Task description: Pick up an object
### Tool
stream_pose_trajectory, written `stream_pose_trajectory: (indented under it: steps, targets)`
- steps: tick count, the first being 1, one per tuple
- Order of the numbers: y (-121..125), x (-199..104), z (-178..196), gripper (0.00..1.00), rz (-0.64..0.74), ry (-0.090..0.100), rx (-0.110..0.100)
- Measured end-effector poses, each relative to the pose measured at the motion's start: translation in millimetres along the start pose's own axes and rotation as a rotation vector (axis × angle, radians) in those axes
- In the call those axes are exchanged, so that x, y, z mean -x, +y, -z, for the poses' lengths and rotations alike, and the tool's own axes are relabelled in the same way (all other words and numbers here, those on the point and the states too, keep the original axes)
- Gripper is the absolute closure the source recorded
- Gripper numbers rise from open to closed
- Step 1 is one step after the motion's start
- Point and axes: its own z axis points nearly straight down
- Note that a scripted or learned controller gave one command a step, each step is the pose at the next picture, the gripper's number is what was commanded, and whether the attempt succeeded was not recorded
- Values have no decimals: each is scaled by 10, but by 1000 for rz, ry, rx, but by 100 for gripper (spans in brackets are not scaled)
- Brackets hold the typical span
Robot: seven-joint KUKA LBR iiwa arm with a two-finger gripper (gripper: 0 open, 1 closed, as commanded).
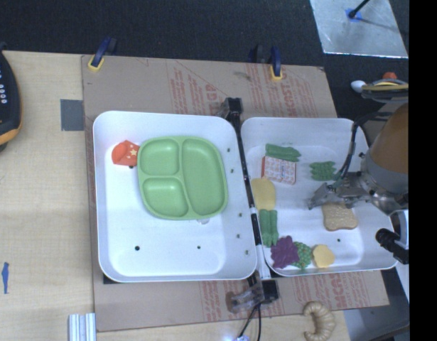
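Your gripper (330,195) sits low in the right white plastic bin (303,128), over its right half. The flat tan bread-slice-shaped toy (340,218) lies just below and slightly right of the fingertips, near or touching them; its long axis runs roughly across the bin. I cannot tell whether the claw is open or closed; nothing visibly sits between the fingers.

Other candidates:
- small green leafy piece (322,169) just above the claw
- red-and-white patterned square (279,170) to its left
- bumpy purple grape cluster (283,251) near the bin's front

All look like light, rigid plastic. The bread is flat, so expect a poor pinch.
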Motion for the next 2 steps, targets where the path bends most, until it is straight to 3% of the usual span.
stream_pose_trajectory:
  steps: [1,2]
  targets:
    - [975,131,431,0,-1,-1,8]
    - [822,21,86,0,-2,4,-8]
